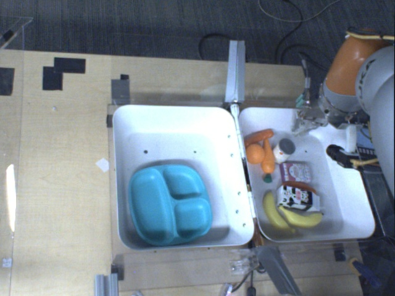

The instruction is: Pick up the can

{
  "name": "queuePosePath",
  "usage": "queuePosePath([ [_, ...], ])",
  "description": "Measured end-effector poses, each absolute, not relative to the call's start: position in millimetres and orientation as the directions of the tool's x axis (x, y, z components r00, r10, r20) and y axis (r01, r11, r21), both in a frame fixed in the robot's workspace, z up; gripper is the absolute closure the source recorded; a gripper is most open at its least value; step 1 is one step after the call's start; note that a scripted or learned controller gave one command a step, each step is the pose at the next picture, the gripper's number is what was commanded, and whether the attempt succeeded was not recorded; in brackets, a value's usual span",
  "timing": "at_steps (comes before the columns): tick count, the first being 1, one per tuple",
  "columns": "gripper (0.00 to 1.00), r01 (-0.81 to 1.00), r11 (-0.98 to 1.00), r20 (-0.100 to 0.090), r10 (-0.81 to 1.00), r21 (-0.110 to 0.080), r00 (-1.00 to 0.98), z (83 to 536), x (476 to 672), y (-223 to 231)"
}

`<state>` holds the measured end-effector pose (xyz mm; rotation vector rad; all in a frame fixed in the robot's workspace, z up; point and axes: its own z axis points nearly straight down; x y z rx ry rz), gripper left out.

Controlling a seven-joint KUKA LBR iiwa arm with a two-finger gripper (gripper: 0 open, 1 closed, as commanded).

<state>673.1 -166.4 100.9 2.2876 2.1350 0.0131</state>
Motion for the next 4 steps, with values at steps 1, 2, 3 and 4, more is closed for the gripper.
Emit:
queuePosePath([
  [1, 0.0, 0.998, -0.068, -0.002, 0.998, 0.015, 0.068, 101, 673.1, -166],
  [2, 1.0, 0.998, -0.065, -0.003, 0.998, 0.022, 0.065, 114, 675.4, -166],
  [3, 1.0, 0.999, -0.045, -0.001, 0.999, 0.008, 0.045, 149, 660.4, -158],
  [4, 0.0, 0.999, -0.045, -0.001, 0.999, 0.008, 0.045, 149, 660.4, -158],
])
